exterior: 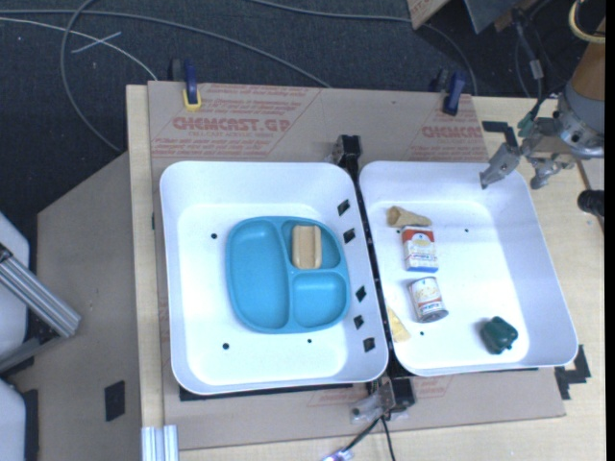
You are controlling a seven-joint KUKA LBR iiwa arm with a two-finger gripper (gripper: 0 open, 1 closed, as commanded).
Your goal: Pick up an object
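Hand (519,169): fingers spread, grasping nothing, poised over the right bin (548,286) at its far right corner. Nearest candidate: small red-and-white carton (420,249), lying down-left of the hand, long axis running front to back. Can (427,299) just beyond it.

From my station the feed looks evenly and brightly lit from overhead, with a cool bluish cast. The two white bins (452,353) run close to washed out, their walls showing only faint grey shading. Shadows are soft and short: a thin one under the blue tray (252,291), small ones beside the items on the right. The dark floor (86,94) stays murky. Detail is slightly soft, and label print is unreadable.
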